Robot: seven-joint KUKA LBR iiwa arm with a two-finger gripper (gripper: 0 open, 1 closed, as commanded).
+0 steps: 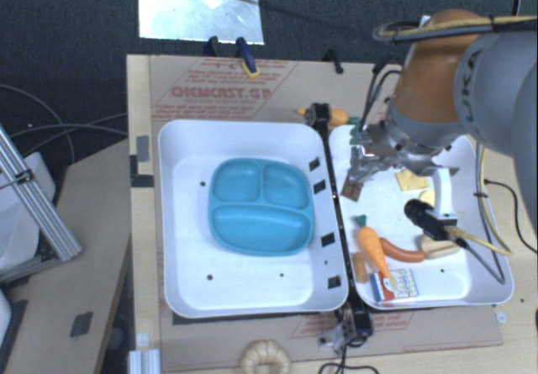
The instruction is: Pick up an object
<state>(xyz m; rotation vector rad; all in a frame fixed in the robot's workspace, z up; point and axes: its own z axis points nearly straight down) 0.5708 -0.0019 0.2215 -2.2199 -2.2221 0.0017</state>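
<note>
my claw [356, 181] hangs low over the right bin's [483, 284] left edge; i cannot tell its state. just below it lies a carrot [371, 246], orange with a green top, slanted, touching a sausage [402, 251]. i should centre over the carrot, crosswise, before descending.

Camera: fixed above the tabletop [210, 86], looking down at a slant.
Range: middling; both white bins [252, 301] fit.
Arm [471, 70]: enters from right.
</note>
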